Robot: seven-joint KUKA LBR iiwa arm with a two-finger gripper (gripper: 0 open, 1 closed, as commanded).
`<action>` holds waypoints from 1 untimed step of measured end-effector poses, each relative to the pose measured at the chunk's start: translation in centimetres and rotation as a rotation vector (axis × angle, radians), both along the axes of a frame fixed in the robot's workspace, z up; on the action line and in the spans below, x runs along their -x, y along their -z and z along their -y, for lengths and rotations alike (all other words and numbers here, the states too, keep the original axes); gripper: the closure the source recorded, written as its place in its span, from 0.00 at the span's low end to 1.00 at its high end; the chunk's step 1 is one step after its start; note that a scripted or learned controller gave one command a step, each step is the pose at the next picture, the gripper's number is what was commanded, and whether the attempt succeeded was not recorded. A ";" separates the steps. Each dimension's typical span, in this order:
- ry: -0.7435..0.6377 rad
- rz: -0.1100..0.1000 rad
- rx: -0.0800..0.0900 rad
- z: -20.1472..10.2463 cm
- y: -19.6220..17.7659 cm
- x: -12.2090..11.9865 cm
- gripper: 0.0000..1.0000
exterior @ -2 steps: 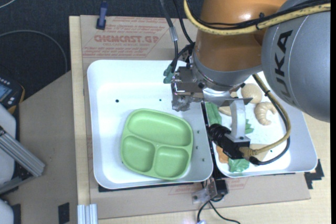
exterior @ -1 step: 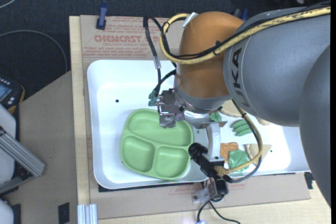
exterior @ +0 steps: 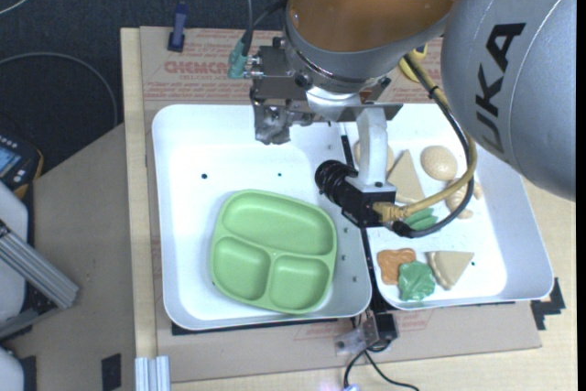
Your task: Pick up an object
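A light green divided plate [exterior: 273,252] lies in the front half of the left bin [exterior: 176,197]. My gripper [exterior: 273,125] hangs over the back of that bin, above bare white floor and clear of the plate's far rim. Nothing shows in its grasp. The right bin [exterior: 520,259] holds small pieces: a round tan one [exterior: 439,162], a tan triangle [exterior: 406,176], an orange piece [exterior: 395,262], a green piece [exterior: 417,281] and a tan wedge [exterior: 451,266]. The arm's orange and grey body covers the back of both bins.
Between the bins runs a narrow divider [exterior: 364,261]. A blue clip [exterior: 178,26] and a green connector [exterior: 238,62] rest on the cardboard behind the left bin. Open white floor lies to the left of the gripper.
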State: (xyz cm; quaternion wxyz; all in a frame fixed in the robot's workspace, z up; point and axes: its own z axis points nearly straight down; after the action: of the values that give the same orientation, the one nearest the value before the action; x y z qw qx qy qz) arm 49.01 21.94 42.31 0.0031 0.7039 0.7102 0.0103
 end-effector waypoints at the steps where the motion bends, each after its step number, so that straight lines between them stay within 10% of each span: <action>1: 0.010 -0.034 0.016 -0.5 17.5 1.4 1.00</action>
State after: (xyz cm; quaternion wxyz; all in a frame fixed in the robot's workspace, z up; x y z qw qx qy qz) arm 47.65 22.45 24.85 -0.0033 0.7074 0.7068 -0.0075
